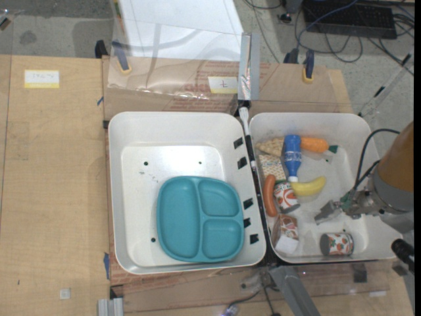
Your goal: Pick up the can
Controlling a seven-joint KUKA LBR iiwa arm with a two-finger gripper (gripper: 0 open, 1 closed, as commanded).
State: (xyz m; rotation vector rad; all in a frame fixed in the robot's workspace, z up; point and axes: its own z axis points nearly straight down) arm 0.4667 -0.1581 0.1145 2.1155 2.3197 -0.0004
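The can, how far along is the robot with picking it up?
Done: the arm has reached into the right-hand white bin, and its tool sits just above the small red-and-white metal can, which lies on its side. In hand: nothing; the can rests on the bin floor, apart from the tool. Left: lower onto the can, grip it and lift.

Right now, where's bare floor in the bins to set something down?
Left bin: bare strip along its far and left walls, around the teal plate. Right bin: open patch by its far right wall, beyond the banana. Crowded along the right bin's left side and near the can.
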